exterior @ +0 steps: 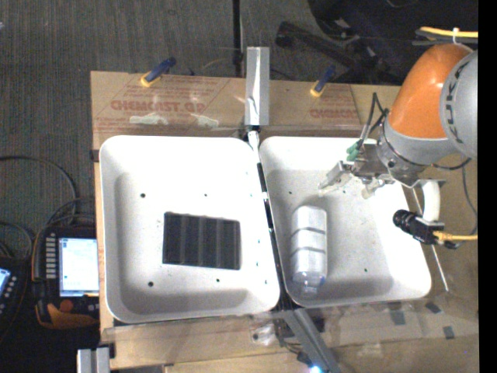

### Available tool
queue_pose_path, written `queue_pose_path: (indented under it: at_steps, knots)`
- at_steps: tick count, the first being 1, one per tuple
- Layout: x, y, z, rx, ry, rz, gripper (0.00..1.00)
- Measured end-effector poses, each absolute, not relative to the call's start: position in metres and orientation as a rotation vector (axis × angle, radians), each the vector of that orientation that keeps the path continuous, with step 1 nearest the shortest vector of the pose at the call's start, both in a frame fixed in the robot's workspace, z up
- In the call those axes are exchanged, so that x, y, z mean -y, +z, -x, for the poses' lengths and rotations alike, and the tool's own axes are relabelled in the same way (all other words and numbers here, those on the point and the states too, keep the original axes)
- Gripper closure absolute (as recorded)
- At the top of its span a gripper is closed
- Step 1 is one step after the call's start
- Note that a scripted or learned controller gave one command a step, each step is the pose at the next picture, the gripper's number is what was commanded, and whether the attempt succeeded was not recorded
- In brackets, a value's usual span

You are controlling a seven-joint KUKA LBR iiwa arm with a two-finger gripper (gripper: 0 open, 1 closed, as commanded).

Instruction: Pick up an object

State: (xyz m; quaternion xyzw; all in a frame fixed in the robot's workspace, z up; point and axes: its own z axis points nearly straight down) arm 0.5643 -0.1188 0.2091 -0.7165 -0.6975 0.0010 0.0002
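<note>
We hover our gripper [351, 179] with fingers spread and empty over the right bin [404, 282], far-right of the clear bottle [309, 247] lying near its left wall, seemingly lining up a grasp.

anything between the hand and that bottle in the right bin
Nothing visible. The hand hangs over the right bin near its far side, and the bottle lies nearer the camera, with bare bin floor between them.
</note>
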Motion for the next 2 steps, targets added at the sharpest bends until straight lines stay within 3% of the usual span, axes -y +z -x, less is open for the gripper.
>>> queue_pose_path:
  at_steps: [1, 2]
  knots:
    - [0.167, 0.239, -0.581, 2.148, 0.003, 2.296, 0.0]
    - [0.204, 0.234, -0.576, 2.317, 0.005, 2.124, 0.0]
